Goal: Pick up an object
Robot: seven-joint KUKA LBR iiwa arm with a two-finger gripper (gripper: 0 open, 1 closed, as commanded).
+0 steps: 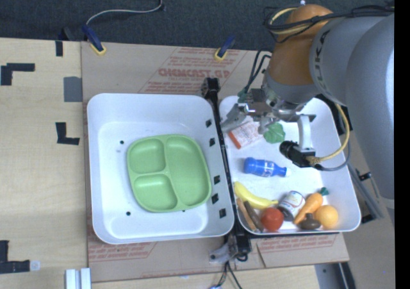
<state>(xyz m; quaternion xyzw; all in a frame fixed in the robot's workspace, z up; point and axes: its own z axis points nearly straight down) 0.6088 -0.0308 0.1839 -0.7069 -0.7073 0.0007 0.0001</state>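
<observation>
Reaching in from the right, the grey arm (359, 70) with its orange band hangs over the right bin (343, 172), the gripper (259, 115) low above the bin's upper part — whether its fingers are apart or together I cannot tell. The left bin (106, 153) holds a green divided plate (168, 172). In the right bin lie a white-and-red packet (243, 134) and a green piece (274, 132) just beneath the gripper, a blue bottle (264, 167) at the middle, and — along the near wall — a banana (253, 197), a tomato (273, 218), a small can (291, 202), a carrot (310, 204) and an orange (327, 216)
</observation>
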